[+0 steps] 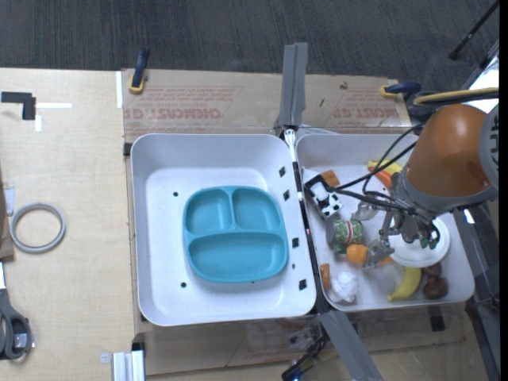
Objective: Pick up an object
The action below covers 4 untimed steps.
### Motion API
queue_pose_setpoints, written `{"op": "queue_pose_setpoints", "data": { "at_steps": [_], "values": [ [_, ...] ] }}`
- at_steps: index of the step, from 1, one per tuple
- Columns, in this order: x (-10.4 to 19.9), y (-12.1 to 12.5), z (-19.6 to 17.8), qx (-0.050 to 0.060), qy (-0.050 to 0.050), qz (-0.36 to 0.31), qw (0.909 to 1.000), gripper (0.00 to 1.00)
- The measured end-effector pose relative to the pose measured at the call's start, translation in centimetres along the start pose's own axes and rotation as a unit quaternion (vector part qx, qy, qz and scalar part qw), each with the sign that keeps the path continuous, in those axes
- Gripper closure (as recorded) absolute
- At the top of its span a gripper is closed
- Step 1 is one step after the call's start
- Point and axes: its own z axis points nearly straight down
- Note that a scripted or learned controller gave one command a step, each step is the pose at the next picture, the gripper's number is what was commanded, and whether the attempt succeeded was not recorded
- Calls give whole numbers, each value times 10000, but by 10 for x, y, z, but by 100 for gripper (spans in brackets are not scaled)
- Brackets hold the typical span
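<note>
— While the left bin [151, 228] carries a blue divided plate [236, 235], what sits in the right bin [341, 145]?

— A green can [346, 232], an orange ball [357, 253], a banana [404, 284]. The gripper [386, 243] hangs just right of the ball; I cannot tell its opening or any hold.

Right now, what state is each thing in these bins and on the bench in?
Blue plate: flat in the left bin, nothing in its three compartments.
Banana: lying unpeeled in the right bin.
Green can: on its side.
Orange ball: loose beside the can.
Gripper: low over the right bin, no object visibly between its fingers.
Tape roll: flat on the bench.
</note>
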Motion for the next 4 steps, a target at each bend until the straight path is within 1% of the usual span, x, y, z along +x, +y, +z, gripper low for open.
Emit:
{"op": "queue_pose_setpoints", "data": {
  "at_steps": [1,2,3,4],
  "values": [
    [-64,31,-1,3,-12,1098,9940,0],
    [41,0,0,0,14,1449,9894,0],
    [-21,29,0,2,-1,2071,9783,0],
    [37,38,0,5,11,2587,9660,0]
  ]
}}
